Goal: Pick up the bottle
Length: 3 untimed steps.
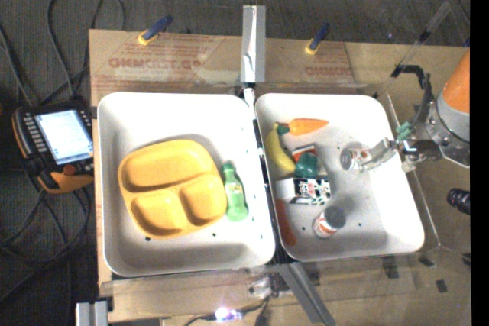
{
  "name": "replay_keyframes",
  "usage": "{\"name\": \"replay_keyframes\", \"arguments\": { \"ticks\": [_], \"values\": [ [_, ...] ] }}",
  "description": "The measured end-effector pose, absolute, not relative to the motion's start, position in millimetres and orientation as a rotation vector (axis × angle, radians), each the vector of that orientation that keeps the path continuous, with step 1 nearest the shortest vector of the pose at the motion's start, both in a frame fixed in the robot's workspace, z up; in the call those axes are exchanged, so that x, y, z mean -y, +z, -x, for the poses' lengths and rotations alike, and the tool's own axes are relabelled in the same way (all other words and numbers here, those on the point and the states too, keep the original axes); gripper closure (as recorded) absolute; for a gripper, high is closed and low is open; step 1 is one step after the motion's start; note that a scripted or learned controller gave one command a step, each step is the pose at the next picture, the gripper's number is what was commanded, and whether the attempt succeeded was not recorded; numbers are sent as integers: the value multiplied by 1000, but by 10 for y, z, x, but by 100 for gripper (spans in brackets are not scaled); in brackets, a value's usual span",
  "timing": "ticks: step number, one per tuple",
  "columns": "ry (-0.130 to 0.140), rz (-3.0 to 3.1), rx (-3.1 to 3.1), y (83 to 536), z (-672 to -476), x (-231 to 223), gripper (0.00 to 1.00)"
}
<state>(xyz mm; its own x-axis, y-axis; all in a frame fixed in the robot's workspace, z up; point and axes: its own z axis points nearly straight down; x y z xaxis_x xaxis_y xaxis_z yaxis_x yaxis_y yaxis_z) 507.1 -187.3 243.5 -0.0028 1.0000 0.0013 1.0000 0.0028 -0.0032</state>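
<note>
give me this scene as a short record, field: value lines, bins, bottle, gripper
left bin: yellow divided tray, green bottle lying against the tray's right edge
right bin: carrot, banana, small can, other small items
gripper: over the right bin, apart from the bottle
bottle status: not yet picked up

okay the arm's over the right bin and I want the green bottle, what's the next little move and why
Probably swing left across the divider. The gripper hangs over the right bin near a small can, while the green bottle lies in the left bin beside the yellow tray.
</note>
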Motion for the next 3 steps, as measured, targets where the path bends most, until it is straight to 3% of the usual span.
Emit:
{"name": "replay_keyframes", "arguments": {
  "ticks": [1,2,3],
  "values": [
    [3,2150,2285,1629,-5283,1352,0],
    [2,2145,2292,1004,-5438,1124,0],
    [4,2142,2290,1085,-5430,1118,100]
  ]
}}
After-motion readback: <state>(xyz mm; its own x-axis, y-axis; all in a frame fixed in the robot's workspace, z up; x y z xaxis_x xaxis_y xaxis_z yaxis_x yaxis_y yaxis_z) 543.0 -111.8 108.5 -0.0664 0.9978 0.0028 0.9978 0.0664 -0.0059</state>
